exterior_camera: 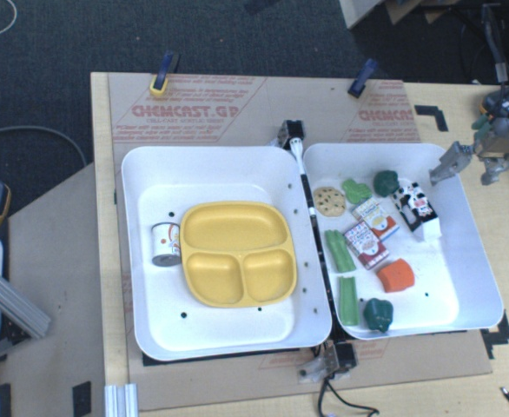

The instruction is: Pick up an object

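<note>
Hand (472,156) sits at the counter's right edge, just outside the right bin's (480,259) far right corner. Two grey fingers (450,163) spread apart, nothing between them.

Right bin contents, all to the left of and nearer than the hand:
- black-and-white cow toy (413,203), closest to the hand, toward the bin's far right
- dark green piece (386,182) and light green piece (355,190) along the far side
- cookie (329,201) near the far left corner
- small red-and-white carton (376,218) and red box (365,242), touching, mid-bin
- orange block (396,275) nearer the front
- two green sticks (340,250) along the left wall
- dark green pepper (378,314) at the front edge

Left bin (142,233): yellow divided plate (237,252) in the middle, small can (165,243) lying touching its left edge.
</note>
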### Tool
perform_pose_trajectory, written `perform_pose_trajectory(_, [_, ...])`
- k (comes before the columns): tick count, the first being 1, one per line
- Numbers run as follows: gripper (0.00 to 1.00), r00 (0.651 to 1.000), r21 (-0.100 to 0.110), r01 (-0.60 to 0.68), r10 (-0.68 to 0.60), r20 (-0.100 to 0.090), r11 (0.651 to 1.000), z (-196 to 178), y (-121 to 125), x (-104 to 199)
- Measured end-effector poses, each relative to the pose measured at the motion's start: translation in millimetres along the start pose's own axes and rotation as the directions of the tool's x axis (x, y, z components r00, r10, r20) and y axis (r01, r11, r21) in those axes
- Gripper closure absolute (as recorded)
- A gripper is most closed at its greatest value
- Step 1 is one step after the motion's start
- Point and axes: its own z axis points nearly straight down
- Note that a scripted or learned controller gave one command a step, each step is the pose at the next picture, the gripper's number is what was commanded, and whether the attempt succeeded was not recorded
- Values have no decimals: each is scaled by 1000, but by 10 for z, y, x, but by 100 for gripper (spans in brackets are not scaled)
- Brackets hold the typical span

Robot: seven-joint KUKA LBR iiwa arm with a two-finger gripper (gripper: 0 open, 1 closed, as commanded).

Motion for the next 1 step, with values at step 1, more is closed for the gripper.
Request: perform_pose_trajectory(1, [0, 1000, -12, 3, -3, 3, 1000, -65, 21, 4])
